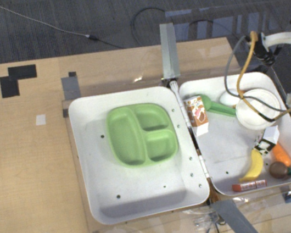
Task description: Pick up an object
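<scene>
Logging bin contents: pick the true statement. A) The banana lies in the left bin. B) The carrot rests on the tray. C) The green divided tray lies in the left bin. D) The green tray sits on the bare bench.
C: the green divided tray lies flat inside the left bin, while the banana and carrot lie in the right bin.

The left bin (pixel 93 150) is white and holds a light green divided tray (pixel 140 134). The right bin (pixel 219 153) is white too. In it, a small carton (pixel 196 111) shows brown and red print on white, beside a green handle (pixel 221 108) that runs to a white round object (pixel 257 109). A yellow banana (pixel 254 165) has a dark tip. An orange carrot (pixel 281 154) lies next to a brown kiwi-like fruit (pixel 278 170). A flat red box (pixel 249 184) lies by the front wall. The bench (pixel 28 178) is pale wood with black patches (pixel 17 79). A yellow cable (pixel 244 70) and black cables (pixel 228 73) loop above.
</scene>
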`<action>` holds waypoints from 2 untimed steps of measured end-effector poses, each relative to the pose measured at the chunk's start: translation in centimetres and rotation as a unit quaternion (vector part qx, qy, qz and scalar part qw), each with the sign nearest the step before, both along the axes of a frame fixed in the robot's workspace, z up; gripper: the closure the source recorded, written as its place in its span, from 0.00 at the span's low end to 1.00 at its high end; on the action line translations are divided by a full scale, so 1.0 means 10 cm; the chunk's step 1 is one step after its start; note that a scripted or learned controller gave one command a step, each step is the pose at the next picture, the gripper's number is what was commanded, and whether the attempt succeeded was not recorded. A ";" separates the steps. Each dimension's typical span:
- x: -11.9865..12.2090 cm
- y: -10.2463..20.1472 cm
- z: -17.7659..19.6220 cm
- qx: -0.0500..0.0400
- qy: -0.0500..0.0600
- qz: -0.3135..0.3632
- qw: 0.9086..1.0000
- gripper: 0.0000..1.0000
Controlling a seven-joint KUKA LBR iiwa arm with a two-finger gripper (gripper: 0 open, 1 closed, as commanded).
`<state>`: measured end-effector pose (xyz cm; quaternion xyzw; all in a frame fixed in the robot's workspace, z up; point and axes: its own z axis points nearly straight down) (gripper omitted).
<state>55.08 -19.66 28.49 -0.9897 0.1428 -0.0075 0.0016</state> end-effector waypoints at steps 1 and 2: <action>0.58 0.10 -0.17 0.000 0.006 0.046 0.999 1.00; 0.58 0.08 -0.16 -0.001 0.005 0.045 0.999 0.00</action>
